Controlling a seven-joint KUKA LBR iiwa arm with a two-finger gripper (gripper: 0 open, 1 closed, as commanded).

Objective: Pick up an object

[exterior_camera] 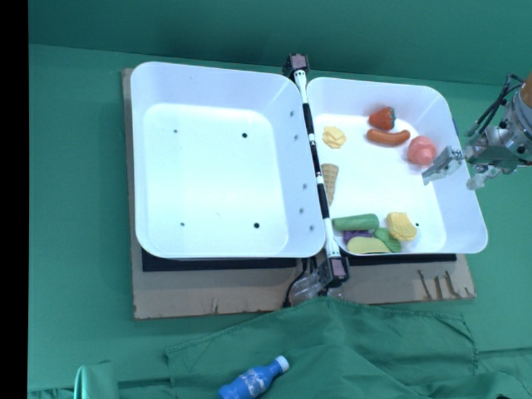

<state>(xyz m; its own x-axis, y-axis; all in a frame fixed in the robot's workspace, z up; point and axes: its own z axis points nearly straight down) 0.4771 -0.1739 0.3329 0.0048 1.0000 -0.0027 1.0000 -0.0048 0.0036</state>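
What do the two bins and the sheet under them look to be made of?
Bins and: probably moulded plastic, judging by the smooth, glossy white, rounded walls. Sheet: likely corrugated cardboard; matte brown with a ragged, torn front edge.

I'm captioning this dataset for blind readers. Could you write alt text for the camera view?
A robot gripper hovers at the right edge of the right bin, which holds toy foods including a sausage, strawberry and ice-cream cone. A blue bottle lies on green cloth below.
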